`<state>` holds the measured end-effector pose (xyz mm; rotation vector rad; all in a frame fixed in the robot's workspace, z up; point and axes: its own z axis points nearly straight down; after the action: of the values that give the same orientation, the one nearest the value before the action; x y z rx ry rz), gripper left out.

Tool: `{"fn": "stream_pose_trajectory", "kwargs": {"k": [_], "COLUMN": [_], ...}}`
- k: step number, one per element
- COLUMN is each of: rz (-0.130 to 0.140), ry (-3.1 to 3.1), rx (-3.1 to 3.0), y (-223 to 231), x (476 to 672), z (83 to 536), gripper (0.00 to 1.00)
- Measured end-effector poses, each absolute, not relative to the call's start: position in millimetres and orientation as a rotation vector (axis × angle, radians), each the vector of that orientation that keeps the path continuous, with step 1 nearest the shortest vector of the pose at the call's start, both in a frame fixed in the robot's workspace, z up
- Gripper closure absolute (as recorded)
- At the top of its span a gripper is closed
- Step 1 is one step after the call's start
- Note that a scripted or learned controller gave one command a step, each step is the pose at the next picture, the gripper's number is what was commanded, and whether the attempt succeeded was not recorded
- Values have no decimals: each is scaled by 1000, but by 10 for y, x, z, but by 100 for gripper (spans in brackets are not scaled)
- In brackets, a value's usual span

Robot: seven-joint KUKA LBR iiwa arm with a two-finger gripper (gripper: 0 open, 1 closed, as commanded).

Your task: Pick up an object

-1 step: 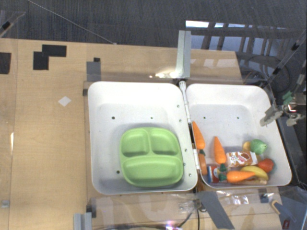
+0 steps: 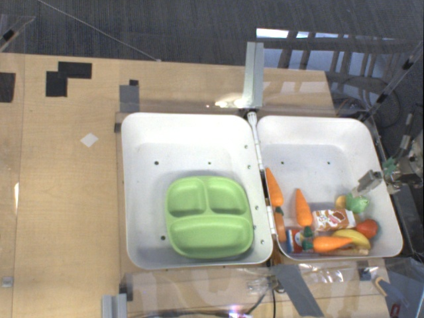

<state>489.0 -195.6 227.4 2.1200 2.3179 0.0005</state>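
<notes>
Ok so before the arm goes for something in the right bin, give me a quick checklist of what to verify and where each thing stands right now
1. Objects present in the right bin: ok. Toy food is piled in its near corner, including a carrot, a banana and a tomato.
2. Objects separated enough for a clean grasp: not ok. Most touch or overlap; the carrot stands slightly apart.
3. Gripper over the right bin: ok, at its right edge, beside the pile.
4. Gripper open or shut: cannot tell.
5. Gripper free of any object: cannot tell.
6. Left bin holds the green divided tray, away from the pile: ok.
</notes>
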Motion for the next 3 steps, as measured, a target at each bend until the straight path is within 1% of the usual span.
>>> {"fn": "stream_pose_trajectory", "kwargs": {"k": [1, 2, 3], "rz": [2, -2, 0], "ry": [2146, 1989, 1823], "rx": [2290, 2433, 2560], "y": [-1283, -1567, -1678], "x": [4985, 4964, 5099], "z": [3475, 2310, 1035], "gripper": [0, 0, 0]}}
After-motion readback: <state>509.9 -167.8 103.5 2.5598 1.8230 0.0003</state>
